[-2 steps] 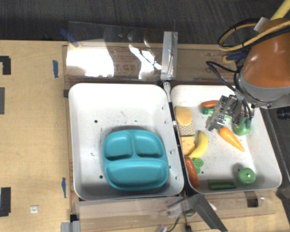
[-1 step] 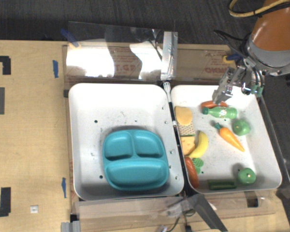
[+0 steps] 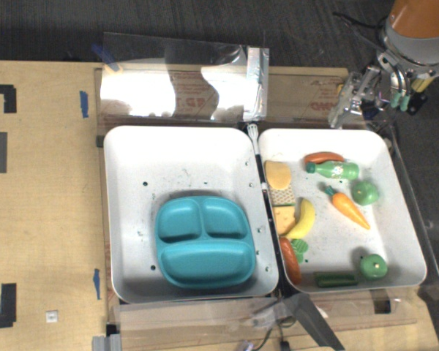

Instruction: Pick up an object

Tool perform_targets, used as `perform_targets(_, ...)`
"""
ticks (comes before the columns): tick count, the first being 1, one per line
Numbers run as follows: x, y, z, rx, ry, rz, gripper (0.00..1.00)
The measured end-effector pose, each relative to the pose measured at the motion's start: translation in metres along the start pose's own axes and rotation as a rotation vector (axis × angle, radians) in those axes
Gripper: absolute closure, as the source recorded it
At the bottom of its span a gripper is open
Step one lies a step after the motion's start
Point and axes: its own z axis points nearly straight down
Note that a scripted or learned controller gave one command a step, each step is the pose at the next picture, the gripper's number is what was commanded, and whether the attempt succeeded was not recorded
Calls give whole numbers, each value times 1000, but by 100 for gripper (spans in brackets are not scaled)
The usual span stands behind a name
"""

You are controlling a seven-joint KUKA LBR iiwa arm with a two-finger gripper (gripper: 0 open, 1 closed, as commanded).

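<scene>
My gripper (image 3: 357, 102) hangs above the bench just behind the back right corner of the right bin (image 3: 395, 189), open, with nothing between its fingers. Several toy foods lie in that bin. Near the back are a red sausage (image 3: 324, 157) and a green bottle (image 3: 336, 170). An orange carrot (image 3: 347, 207) lies beside a round green fruit (image 3: 365, 193). Along the left wall are a bread slice (image 3: 278, 174), a yellow banana (image 3: 302, 220) and a red pepper (image 3: 290, 260). A green apple (image 3: 374, 266) and a green cucumber (image 3: 335, 279) sit at the front.
The left bin (image 3: 132, 167) holds a teal divided plate (image 3: 203, 240) in its front half. A shiny clear sheet (image 3: 179, 86) lies behind the left bin. Cardboard covers the bench at the left.
</scene>
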Motion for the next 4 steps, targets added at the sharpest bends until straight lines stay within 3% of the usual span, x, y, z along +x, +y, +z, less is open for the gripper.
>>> perform_targets(1, 14, 3, 81, 0, 11, -140, 100)
perform_targets(2, -8, -5, 28, -1, -4, -262, 100)
perform_targets(3, -7, 24, 18, -2, -3, -275, 100)
perform_targets(4, 18, 10, 63, -1, 7, -276, 100)
